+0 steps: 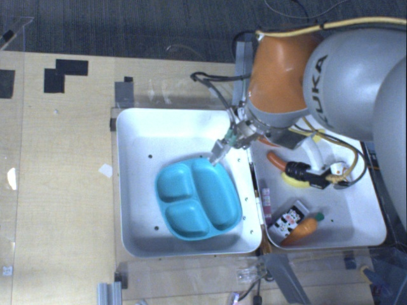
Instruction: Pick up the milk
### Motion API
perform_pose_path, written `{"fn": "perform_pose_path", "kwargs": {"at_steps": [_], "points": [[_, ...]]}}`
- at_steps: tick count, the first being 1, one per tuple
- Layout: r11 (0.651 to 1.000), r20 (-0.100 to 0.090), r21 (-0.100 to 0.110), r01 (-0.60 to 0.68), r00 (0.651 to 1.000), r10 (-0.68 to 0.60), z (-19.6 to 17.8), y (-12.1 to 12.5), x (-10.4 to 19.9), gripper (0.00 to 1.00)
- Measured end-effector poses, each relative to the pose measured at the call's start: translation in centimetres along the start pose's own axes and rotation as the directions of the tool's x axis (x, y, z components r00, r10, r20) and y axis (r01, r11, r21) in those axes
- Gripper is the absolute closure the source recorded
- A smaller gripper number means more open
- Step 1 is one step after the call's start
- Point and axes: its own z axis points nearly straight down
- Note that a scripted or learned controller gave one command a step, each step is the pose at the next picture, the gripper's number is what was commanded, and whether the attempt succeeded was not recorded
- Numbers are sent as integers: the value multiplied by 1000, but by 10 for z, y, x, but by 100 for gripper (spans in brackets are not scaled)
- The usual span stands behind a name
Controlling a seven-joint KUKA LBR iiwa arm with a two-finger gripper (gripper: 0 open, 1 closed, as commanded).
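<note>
A: Where is the small black-and-white milk carton (290,216)?
B: In the white plastic bin on the right (356,230), lying down and touching the orange carrot (301,229).

A: And the metal two-finger gripper (222,147)?
B: Over the white plastic bin on the left (137,170), by the blue tray with three parts (198,197) (nothing in it). I can't tell if it's open.

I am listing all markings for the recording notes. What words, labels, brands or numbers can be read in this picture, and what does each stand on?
"KUKA": dark letters running up the grey arm casing, beside the orange band; the last letters are partly cut off.
Small carton in the right bin, beside the carrot: dark and white print, too small and blurred to read.
Blue tray in the left bin: no text on it.
</note>
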Motion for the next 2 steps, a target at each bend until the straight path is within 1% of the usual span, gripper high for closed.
{"fn": "perform_pose_path", "kwargs": {"at_steps": [1,2], "points": [[999,1,-13,-37,999,37,120,16,52,0],[1000,1,-5,-8,1000,8,59,126,46,0]]}}
